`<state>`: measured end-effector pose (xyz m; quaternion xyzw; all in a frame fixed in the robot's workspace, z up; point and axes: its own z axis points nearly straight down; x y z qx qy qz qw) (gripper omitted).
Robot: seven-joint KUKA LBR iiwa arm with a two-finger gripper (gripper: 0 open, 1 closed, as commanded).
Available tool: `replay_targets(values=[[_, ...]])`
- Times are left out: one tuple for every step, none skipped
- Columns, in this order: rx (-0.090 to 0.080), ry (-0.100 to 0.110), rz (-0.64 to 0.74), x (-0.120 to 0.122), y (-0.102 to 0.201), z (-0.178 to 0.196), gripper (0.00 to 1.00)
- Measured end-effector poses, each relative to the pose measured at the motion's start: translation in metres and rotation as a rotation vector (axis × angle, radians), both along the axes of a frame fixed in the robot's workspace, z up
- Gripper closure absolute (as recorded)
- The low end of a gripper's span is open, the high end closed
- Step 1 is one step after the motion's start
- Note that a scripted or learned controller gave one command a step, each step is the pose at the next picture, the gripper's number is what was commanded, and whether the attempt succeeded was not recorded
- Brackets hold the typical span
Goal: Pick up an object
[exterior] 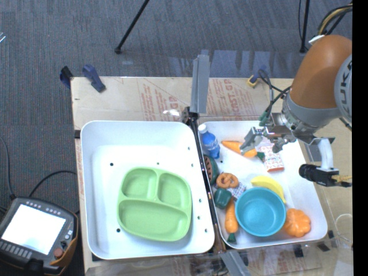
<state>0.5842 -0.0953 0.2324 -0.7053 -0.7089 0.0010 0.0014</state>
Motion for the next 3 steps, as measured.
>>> replay_targets(values=[[0.001, 0.002, 0.066, 0.002, 0.006, -0.141, 0.0], [0.0, -0.007, 0.143, 0.059, 0.011, -0.102, 0.0], [0.001, 0.0, 0.104, 0.059, 0.008, -0.146, 0.0]])
